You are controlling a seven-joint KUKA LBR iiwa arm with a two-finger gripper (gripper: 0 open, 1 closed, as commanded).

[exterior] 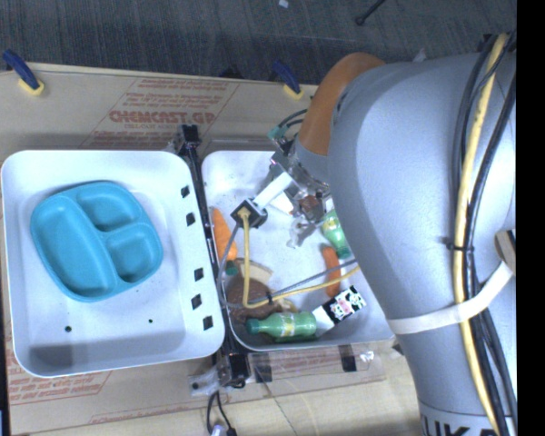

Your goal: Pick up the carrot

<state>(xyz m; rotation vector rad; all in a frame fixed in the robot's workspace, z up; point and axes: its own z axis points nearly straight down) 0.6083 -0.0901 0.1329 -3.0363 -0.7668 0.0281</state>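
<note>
The carrot (221,232) is a long orange piece lying against the left wall of the right bin (225,173), pointing toward the front. My gripper (300,220) hangs over the middle of that bin, to the right of the carrot and apart from it. The grey arm covers the bin's right side. Nothing orange shows at the gripper's tip.
The right bin also holds a green bottle (285,326) at the front, a black-and-white spotted item (347,304), a small orange piece (330,256), a green item (334,235) and a tan round thing (247,276). A blue divided plate (95,238) lies in the left bin (36,334).
</note>
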